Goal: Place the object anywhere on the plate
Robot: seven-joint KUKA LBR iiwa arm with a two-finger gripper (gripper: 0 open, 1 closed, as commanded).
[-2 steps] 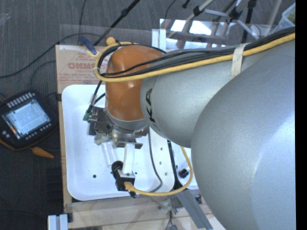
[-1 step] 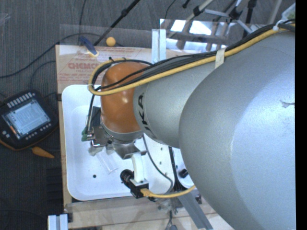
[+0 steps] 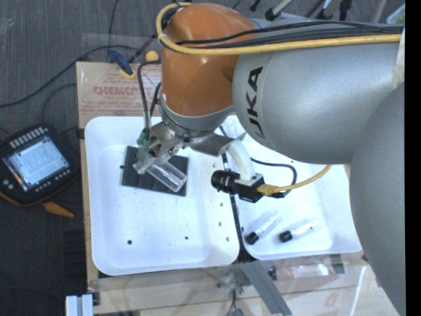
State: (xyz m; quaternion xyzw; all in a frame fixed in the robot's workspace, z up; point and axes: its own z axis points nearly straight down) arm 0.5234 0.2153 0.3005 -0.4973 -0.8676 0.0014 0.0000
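Big grey arm [image 3: 316, 104] with its orange band [image 3: 197, 58] comes in from the right and covers most of the far side of the scene, black and yellow cables running along it.

Two shallow white bins side by side on the tabletop. Left bin [image 3: 151, 242] carries the dark square plate [image 3: 141, 176], which lies flat in the bin's far half. Right bin [image 3: 322, 242] is largely under the arm; only its near part is open to sight.

Gripper [image 3: 152, 158] hangs low over the plate, at its far right part. A clear, box-like plastic object [image 3: 168, 175] sits at the gripper's tip, lying over the plate's right edge. It looks to be at or between the fingers, but I cannot tell from here whether they are clamped on it or spread.

Small black camera unit [image 3: 233, 184] is fixed on the wrist, above the seam between the two bins.

Two small clear tubes with black caps [image 3: 283, 229] lie in the near part of the right bin, close together.

Left of the bins, off the tabletop, a handheld control pendant with a lit screen [image 3: 36, 163].
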